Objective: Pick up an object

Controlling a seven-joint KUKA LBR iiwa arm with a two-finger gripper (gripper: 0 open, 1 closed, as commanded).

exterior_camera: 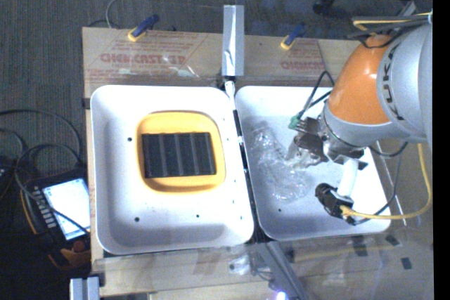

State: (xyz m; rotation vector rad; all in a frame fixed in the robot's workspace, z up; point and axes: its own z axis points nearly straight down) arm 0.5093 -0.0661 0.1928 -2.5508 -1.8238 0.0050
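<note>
Arm reached in from the right, over the right bin (380,221). Gripper (304,151) was low in that bin, at the right edge of a crumpled clear plastic object (271,158) lying on the bin floor, just left of the gripper and apparently touching it. Finger state: could not tell, wrist blocked the view. Left bin (112,214) held a yellow tray with a dark ribbed insert (179,153).
</note>
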